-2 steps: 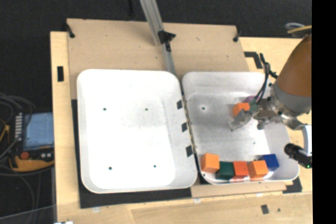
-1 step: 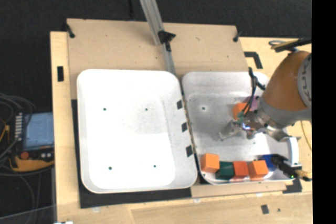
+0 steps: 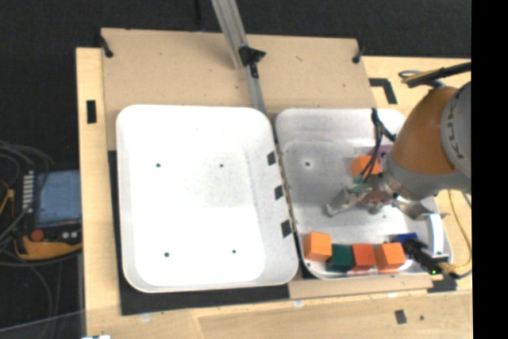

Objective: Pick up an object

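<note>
So the stuff worth grabbing sits along the near wall of the right bin (image 3: 317, 131): an orange block (image 3: 319, 244), a green block (image 3: 342, 256), then two more orange blocks (image 3: 364, 255) (image 3: 390, 255), all packed in a row and touching. There's also an orange piece (image 3: 364, 165) further up, right beside my wrist. My guess is these are light, stiff little cubes, probably wood or foam, not fragile and not too slippery. Flat sides mean a pinch across two opposite faces should hold fine. The catch is the row is tight against the bin wall and each other, so the leftmost orange one looks easiest, since its left face is free.

My gripper (image 3: 343, 205) is down low over the bare bin floor, pointing left, above the row and well apart from it. I can't tell how far my jaws are spread from this angle, and I see nothing between them. The left bin (image 3: 198, 194) isn't in play.
</note>
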You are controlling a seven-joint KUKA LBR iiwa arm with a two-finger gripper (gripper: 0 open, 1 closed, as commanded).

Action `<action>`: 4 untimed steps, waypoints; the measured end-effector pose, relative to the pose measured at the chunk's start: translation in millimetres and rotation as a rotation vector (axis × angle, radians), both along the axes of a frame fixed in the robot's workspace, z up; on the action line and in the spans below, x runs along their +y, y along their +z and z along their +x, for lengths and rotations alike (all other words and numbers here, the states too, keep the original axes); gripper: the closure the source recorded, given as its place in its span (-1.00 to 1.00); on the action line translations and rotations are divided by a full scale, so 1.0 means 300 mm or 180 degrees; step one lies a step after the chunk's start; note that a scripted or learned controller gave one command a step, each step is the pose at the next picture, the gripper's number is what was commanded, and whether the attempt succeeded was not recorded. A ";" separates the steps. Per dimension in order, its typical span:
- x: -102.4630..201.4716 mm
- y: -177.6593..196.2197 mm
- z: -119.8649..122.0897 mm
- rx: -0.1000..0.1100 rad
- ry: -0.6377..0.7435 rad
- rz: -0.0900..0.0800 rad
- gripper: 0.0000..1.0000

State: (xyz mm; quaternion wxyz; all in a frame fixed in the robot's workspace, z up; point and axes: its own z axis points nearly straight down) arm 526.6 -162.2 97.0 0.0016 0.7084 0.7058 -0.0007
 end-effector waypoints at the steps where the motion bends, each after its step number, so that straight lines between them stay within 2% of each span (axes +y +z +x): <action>1: -0.001 0.042 0.004 -0.0017 -0.0028 0.0007 1.00; 3: -0.025 0.404 0.048 -0.0021 0.0026 0.0004 1.00; 4: 0.172 0.390 0.063 0.0001 0.0034 0.0013 1.00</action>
